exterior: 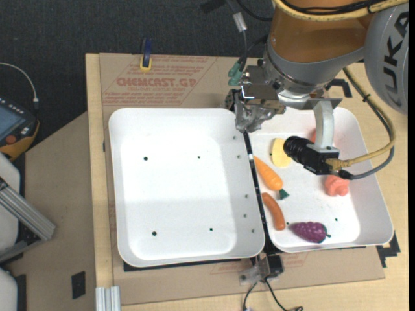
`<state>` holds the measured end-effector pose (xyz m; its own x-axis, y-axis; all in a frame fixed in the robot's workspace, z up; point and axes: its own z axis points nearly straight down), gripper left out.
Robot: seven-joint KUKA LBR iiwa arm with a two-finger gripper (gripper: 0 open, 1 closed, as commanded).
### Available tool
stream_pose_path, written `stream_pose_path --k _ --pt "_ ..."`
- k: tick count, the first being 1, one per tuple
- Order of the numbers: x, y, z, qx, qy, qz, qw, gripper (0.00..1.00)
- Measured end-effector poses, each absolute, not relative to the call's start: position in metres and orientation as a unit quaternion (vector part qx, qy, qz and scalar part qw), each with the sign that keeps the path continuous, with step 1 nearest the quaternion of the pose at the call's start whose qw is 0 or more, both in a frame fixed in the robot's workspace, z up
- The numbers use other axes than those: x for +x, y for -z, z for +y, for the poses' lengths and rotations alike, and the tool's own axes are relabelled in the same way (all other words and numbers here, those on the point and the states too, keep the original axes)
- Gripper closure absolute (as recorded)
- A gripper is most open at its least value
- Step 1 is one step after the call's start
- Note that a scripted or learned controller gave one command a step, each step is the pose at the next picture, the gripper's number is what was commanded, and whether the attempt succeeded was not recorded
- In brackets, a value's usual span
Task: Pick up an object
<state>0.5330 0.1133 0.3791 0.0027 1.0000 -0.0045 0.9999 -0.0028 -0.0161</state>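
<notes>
Dark carpet is surrounding a cardboard-covered surface (71, 173) that is carrying two shallow white bins side by side. Taking the divider between the bins as landmark: the left bin (123, 173) is lying to its left, the right bin (363, 219) to its right.

The arm (324, 24), grey with an orange band, is hanging over the far end of the divider, and its gripper (249, 118) is pointing down almost on the divider's far end. Cannot tell whether the jaws are open or closed; nothing is showing between them. A black cylindrical unit (305, 154) on a cable is jutting out right of the divider, near its middle.

Candidate objects, all right of the divider, largest first:
- purple grape bunch (308, 231), near end, a little way off the divider. Bumpy, likely light plastic; a pinch across its short width looks workable.
- carrot (269, 174), just beside the divider, mid-length. Tapered, probably smooth and stiff; it may be slipping out if taken at the tip, so the thick middle is better.
- orange sausage-like piece (274, 211), just beside the divider, nearer than the carrot. Rounded, may roll; grasp crosswise.
- pink lumpy piece (336, 185), well right of the divider.
- pale yellow piece (279, 151), partly hidden by the black unit.

Judgement: all look like light toy food, not fragile.
</notes>
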Motion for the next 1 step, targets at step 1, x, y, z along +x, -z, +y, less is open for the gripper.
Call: stream_pose_path --k 1 --pt "0.5707 -0.4111 0.1176 -0.707 0.002 -0.707 -0.002 1.0"
